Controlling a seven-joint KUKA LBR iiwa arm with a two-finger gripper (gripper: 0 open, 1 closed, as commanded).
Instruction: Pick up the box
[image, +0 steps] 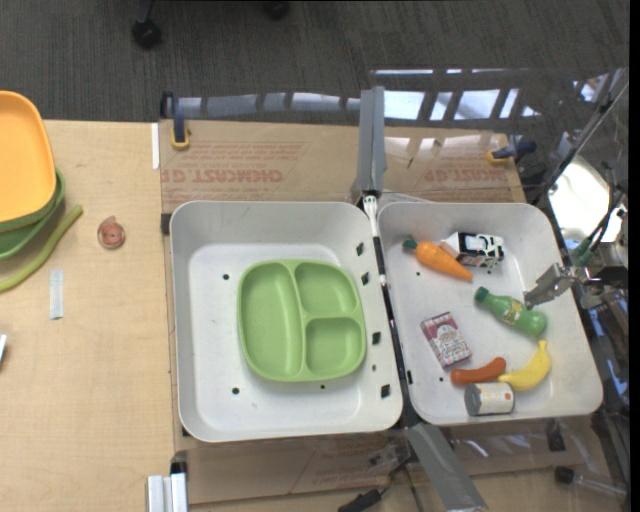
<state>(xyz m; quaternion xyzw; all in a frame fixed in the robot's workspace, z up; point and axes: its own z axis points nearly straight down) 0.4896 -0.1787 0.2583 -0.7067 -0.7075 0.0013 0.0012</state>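
Observation:
A small pink and red box (446, 340) lies flat in the middle of the right bin (572, 262). A black and white carton (478, 247) lies near that bin's far side, next to a carrot (438, 258). My gripper (547, 289) hangs over the right bin's right side, just above and to the right of a green bottle (512, 312). It is well to the right of the pink box and holds nothing that I can see.
Near the right bin's front lie a red sausage (478, 373), a banana (532, 368) and a small can (490, 399). The left bin (200, 300) holds a green divided plate (301, 320). Orange and green plates (22, 190) are stacked at the far left.

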